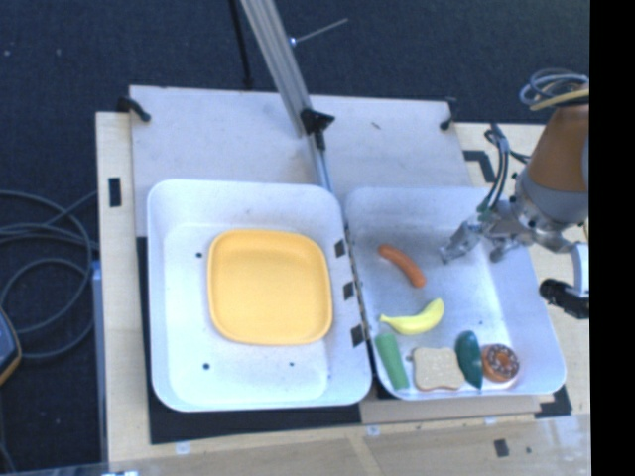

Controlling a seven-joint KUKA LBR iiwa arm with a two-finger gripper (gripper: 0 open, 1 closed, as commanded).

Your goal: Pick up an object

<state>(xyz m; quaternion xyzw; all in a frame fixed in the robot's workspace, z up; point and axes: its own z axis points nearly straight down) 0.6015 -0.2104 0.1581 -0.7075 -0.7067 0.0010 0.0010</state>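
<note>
Overhead, no readable writing; grey two-finger end effector [474, 245] splayed wide, grasping nothing, over right shallow white bin's [516, 296] bare upper area, orange plastic sausage [402, 265] nearby.

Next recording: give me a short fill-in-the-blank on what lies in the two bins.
1. The left bin holds a square ____ plate.
2. The banana lies in the ____ bin.
3. The doughnut sits at the right bin's near-____ corner.
4. The slice of bread lies between two ____ vegetables.

Missing words: yellow; right; right; green
</note>
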